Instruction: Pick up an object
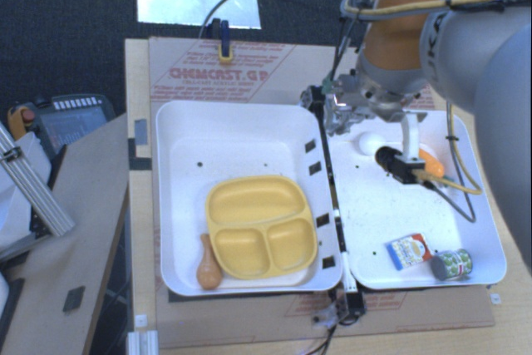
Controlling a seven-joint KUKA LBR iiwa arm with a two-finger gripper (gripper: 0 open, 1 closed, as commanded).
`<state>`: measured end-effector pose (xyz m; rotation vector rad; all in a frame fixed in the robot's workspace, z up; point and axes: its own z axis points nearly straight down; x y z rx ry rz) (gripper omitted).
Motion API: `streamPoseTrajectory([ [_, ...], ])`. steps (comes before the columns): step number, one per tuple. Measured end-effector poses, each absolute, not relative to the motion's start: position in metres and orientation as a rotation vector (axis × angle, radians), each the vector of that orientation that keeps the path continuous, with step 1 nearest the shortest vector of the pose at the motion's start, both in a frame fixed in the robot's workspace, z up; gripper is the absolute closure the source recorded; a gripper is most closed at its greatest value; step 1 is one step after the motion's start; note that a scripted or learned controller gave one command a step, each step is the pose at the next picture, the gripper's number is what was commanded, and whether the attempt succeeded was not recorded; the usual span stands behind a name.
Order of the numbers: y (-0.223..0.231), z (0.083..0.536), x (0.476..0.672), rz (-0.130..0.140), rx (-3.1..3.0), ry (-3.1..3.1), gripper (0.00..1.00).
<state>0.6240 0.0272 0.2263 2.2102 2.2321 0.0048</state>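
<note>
In the right bin a small white rounded object lies near the far wall, with an orange object just to its right, partly hidden by the robot's own parts. A small red, white and blue carton and a green-labelled can on its side sit at the near right. My gripper hangs low over the far left corner of this bin, just left of the white object. I see nothing held in it.
The left bin holds a yellow divided plate and a tan, pear-shaped object by the plate's near left corner. A ridge with black clips separates the two bins. The arm covers the right bin's far right side.
</note>
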Motion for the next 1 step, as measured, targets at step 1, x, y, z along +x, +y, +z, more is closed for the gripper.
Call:
streamPoseTrajectory([
  [1, 0.0754, 0.2253, 0.6138, 0.003, 2.211, 2.233, 1.00],
])
